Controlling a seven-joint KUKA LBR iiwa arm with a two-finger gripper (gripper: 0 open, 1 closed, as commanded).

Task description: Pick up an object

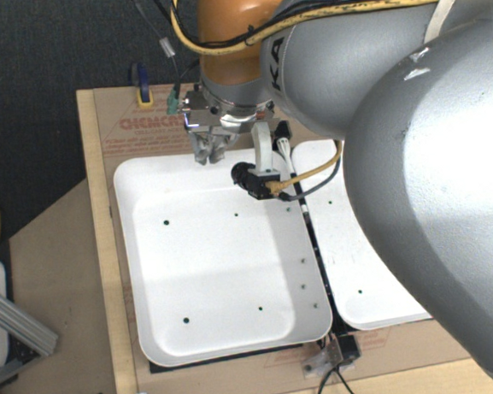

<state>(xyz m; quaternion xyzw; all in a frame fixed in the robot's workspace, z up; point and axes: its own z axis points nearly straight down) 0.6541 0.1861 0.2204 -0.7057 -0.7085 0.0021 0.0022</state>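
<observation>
Two white bins [150, 269] sit side by side for sorting, and the gripper [209, 152] hovers over the left bin's far rim, fingers pressed together on nothing.

The arm [396, 136] hides most of the right bin [367, 301] — the gripper [211, 150] fingers' spacing is too small to tell.

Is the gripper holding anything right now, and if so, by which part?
Nothing shows between the fingers of the two-finger gripper, which hangs over the far rim of the left shallow white bin. Whether the fingers are open or shut cannot be told.
</observation>
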